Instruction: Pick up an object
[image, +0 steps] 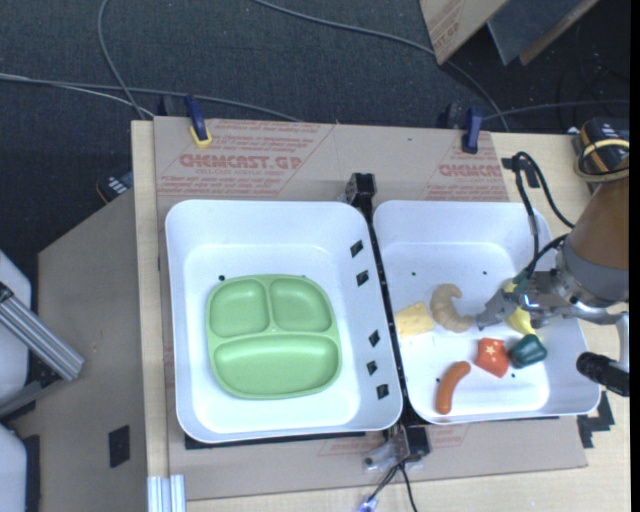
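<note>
The right bin (470, 232) holds several small toys. A tan curved piece (449, 306) lies near the middle, with a pale yellow wedge (413, 320) to its left. An orange-red block (491, 356) and a green piece (527, 351) sit toward the front right. At the front lies an orange sausage (451, 386). My gripper (508, 306) reaches in from the right, low over the bin, just right of the tan piece and above the red block. A yellow piece (520, 321) lies partly hidden beneath it. I see no object held.
The left bin (190, 300) holds a green divided plate (272, 335). A black divider with clips (372, 300) runs between the bins. The arm's body (600, 250) covers the right bin's right edge. Cables (525, 175) trail at the back right.
</note>
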